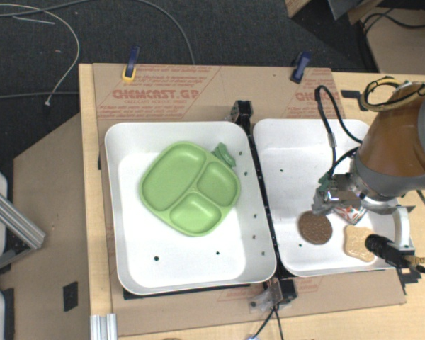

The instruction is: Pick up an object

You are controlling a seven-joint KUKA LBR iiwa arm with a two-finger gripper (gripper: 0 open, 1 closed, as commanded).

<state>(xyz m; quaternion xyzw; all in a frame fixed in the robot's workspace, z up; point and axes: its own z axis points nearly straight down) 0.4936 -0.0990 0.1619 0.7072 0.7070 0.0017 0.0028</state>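
Note:
In the right bin point(290, 154) a round brown disc point(315, 227) lies near the front. A tan, bread-like piece point(357, 242) rests just right of it by the front wall. My gripper point(335, 200) hangs low over the right bin, directly above and behind the brown disc, close to it. The grey and orange arm point(393, 144) covers the bin's right side. A green three-compartment plate point(190, 187) lies in the left bin point(127, 190), and a small dark green object point(224, 154) touches its upper right rim.
A black divider with clamps point(242, 112) separates the two bins. Black cables point(328, 119) loop over the right bin's back edge near the arm. The bins sit on a cardboard-covered bench point(156, 91) with blue clips at the back.

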